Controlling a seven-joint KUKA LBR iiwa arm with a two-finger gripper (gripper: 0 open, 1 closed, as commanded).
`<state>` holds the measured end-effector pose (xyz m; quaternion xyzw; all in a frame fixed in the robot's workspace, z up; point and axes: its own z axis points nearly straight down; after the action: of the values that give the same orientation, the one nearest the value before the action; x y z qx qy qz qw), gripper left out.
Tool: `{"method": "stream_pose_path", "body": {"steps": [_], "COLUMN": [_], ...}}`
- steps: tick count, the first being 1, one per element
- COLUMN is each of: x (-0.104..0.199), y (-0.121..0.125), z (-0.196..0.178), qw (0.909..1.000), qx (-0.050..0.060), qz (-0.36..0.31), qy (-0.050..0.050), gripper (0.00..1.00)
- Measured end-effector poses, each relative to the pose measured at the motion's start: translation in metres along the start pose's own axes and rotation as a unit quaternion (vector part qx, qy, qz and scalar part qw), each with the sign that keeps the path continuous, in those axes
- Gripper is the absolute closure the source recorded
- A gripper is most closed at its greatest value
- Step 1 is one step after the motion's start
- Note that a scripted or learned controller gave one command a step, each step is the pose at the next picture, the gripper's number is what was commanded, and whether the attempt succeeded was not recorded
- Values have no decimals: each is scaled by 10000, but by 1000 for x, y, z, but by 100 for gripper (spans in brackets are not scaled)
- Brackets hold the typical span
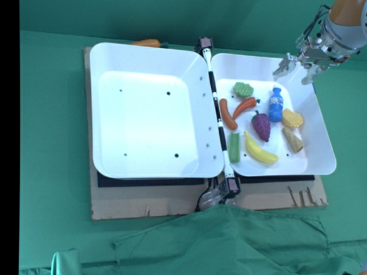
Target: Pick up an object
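The left bin [150, 110] is lying bare, giving wide room; the right bin [312, 153] is holding toys crowded at its middle, sitting near each other; bare floor is showing at its 12 and 6 o'clock edges.

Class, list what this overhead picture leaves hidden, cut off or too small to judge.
1. Arm: cut off by the top and right edges of the camera view.
2. Orange object: partly hidden behind the left bin rim; its kind is unclear.
3. Clamp below the bins: too small to identify.
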<state>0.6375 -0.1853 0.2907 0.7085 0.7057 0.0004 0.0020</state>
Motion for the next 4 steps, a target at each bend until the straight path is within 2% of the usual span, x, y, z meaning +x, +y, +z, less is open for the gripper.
{"method": "stream_pose_path", "body": {"steps": [1,2,3,4], "x": [-1,-1,14,1], "y": [42,63,47,56], "z": [92,34,20,99], "qw": [10000,10000,10000,10000], "qx": [13,-42,-3,-14], "qz": [-15,-13,-7,-4], "qy": [-3,-9,0,-9], "gripper": [0,0,0,0]}}
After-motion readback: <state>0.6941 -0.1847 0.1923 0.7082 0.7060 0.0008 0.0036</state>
